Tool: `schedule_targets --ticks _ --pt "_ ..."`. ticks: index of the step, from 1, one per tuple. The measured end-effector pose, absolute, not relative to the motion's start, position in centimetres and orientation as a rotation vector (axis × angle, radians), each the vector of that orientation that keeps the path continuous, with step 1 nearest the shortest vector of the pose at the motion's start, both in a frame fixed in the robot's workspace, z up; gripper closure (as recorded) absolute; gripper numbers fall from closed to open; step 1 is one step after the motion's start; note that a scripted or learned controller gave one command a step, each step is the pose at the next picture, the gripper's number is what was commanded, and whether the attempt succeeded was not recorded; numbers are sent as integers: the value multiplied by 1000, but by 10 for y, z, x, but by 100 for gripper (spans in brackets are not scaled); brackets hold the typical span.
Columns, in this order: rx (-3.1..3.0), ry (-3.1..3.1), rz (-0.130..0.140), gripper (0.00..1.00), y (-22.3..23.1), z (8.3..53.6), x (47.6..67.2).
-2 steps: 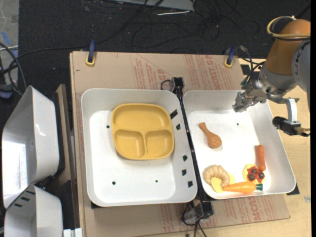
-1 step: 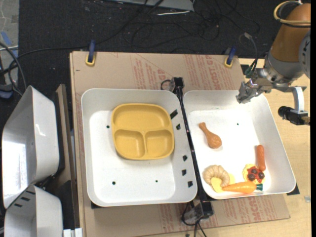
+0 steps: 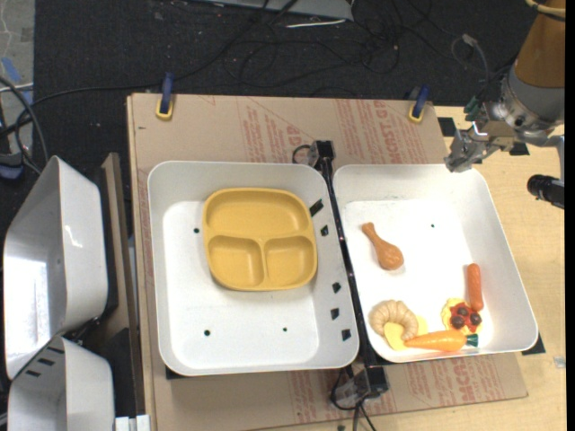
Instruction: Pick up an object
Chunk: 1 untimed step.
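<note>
The right bin (image 3: 422,187) holds toy food: a brown chicken drumstick (image 3: 383,246) near its middle, a red sausage (image 3: 473,285) at the right, a beige croissant (image 3: 394,316), an orange carrot (image 3: 436,338) and a yellow piece with dark berries (image 3: 464,317) along the front. My gripper (image 3: 464,153) hangs above the bin's far right corner, well away from the food. Nothing shows between its fingers.
The left bin (image 3: 180,330) holds a yellow divided plate (image 3: 260,238). Orange clamps (image 3: 164,108) (image 3: 417,109) grip the cardboard bench top at the back. White tubs (image 3: 54,250) stand off the bench at the left. Cables lie on the dark floor behind.
</note>
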State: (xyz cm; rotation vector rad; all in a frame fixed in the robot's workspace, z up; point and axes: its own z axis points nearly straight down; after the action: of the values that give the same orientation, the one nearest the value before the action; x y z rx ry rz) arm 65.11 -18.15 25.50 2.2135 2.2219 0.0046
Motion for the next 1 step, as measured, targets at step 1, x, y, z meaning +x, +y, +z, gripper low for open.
schedule_targets --ticks 1 --pt "2216 2228 0 100 -140 253 642"
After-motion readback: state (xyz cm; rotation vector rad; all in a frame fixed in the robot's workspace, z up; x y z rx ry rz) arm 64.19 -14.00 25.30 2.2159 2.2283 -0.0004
